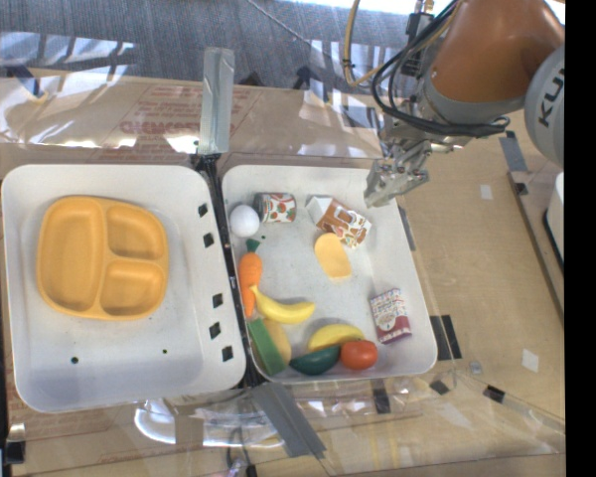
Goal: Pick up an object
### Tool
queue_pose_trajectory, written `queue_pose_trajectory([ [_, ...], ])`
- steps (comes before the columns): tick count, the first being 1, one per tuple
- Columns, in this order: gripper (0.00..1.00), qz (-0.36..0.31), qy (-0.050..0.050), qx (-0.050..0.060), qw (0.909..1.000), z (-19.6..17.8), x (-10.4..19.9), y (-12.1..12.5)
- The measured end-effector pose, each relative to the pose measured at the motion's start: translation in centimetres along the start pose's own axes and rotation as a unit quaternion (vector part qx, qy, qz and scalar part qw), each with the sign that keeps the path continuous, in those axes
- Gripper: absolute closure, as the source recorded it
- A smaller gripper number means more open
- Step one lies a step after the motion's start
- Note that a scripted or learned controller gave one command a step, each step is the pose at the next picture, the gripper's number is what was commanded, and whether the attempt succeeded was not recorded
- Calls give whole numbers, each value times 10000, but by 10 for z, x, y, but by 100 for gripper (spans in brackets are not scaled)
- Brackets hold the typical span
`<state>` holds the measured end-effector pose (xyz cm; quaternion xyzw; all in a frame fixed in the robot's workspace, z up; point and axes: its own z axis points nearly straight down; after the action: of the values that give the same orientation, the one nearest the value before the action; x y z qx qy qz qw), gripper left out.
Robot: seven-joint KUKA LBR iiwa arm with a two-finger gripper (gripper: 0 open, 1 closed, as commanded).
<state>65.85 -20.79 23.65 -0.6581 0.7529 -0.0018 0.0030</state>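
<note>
We see the hand [395,179] hovering over the toy-filled right white plastic bin's [418,306] far corner, apparently lining up; its grip we cannot tell.

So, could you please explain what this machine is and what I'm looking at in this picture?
This is one camera fixed above a bench, looking down at a slant. The grey machine with the orange band, coming in from the right, is a robot arm; at its tip is a two-finger gripper, hanging over the top right rim of the right bin. I see nothing between its fingers.

Two shallow white bins sit side by side. The left bin holds a yellow divided tray. The right bin holds toy food: a white ball, a carrot, a banana, a tomato and some small cartons. The job is to pick one up.
</note>
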Motion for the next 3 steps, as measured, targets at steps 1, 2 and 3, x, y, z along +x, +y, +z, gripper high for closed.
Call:
queue_pose_trajectory([
  [1,100,-239,-12,-52,9997,44,-86,13],
  [2,100,-1322,4,-15,9912,-2,-4,21],
  [3,100,-971,-21,-54,9953,102,-78,13],
])
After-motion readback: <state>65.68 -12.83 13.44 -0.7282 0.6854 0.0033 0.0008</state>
